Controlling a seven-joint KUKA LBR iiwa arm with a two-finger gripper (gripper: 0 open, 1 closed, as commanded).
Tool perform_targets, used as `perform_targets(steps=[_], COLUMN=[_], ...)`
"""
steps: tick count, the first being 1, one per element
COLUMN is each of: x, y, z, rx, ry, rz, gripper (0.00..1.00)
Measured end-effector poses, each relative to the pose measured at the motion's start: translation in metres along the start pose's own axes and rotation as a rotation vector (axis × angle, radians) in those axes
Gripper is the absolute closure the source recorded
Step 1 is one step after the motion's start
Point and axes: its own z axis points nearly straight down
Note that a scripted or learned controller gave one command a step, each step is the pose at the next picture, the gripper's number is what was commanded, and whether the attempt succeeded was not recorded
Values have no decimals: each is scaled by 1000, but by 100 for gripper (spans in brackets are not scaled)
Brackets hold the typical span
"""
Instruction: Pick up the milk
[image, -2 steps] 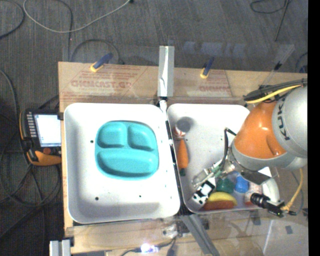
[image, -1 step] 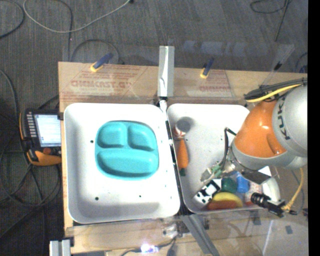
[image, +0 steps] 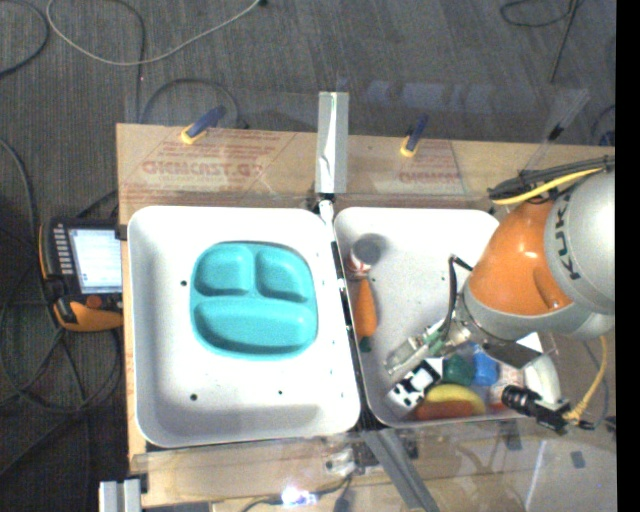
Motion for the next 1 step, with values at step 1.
perform_targets(steps=[1], x=[4], y=[-1], z=[11], rx=[-3], ry=[-17], rz=[-43], gripper=[0])
